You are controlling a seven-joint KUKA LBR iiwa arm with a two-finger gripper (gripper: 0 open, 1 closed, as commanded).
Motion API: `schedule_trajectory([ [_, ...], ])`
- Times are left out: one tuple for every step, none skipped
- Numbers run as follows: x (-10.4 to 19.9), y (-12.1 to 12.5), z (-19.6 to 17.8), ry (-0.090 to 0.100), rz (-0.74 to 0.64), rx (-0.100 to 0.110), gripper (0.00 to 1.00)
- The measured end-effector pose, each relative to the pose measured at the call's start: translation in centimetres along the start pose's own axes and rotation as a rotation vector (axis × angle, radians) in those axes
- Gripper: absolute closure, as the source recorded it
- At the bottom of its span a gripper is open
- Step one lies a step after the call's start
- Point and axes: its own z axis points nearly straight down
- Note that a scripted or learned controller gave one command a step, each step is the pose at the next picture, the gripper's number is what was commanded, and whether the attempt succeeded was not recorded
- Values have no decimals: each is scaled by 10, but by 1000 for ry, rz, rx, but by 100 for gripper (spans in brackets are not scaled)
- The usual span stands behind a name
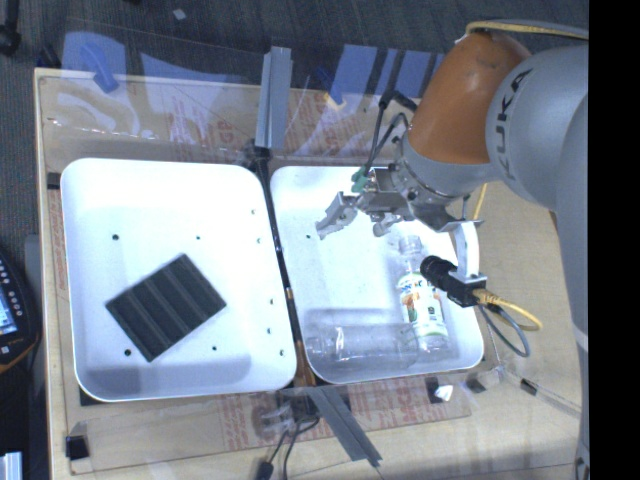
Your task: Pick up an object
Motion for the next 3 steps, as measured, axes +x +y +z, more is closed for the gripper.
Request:
schedule_trajectory([
  [-57, -16, 27, 0, 185, -2, 0],
  [-102, -12, 35, -2, 208, -5, 0],
  [-103, -1, 52, -1, 217, -4, 0],
])
